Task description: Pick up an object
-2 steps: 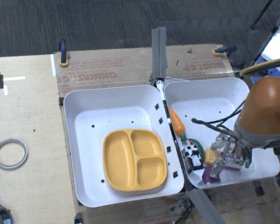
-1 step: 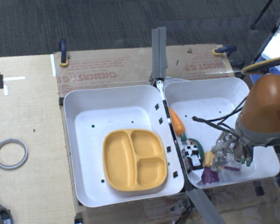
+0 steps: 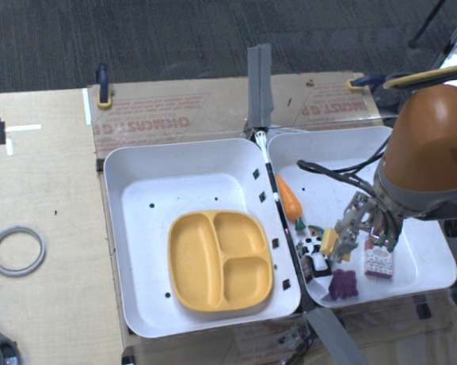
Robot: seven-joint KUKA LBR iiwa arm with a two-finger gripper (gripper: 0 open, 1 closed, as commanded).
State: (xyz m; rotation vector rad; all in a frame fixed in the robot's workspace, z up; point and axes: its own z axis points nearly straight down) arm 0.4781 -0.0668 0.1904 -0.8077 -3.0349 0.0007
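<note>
camera view: the arm reaches into the right bin (image 3: pixel 427 275) and the pincer (image 3: pixel 346 237) hangs low over the toys. i cannot tell its state. this looks like the reaching step. a small black and white toy (image 3: pixel 312 250) lies just beside it, a purple toy (image 3: pixel 343 284) below. next it needs to drop and squeeze.

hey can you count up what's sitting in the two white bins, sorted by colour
Yellow: 1, the divided plate
Orange: 1, the carrot
Purple: 1, the grape bunch
Black and white: 1, the small toy
Pink and white: 1, the small box
Total: 5
</note>
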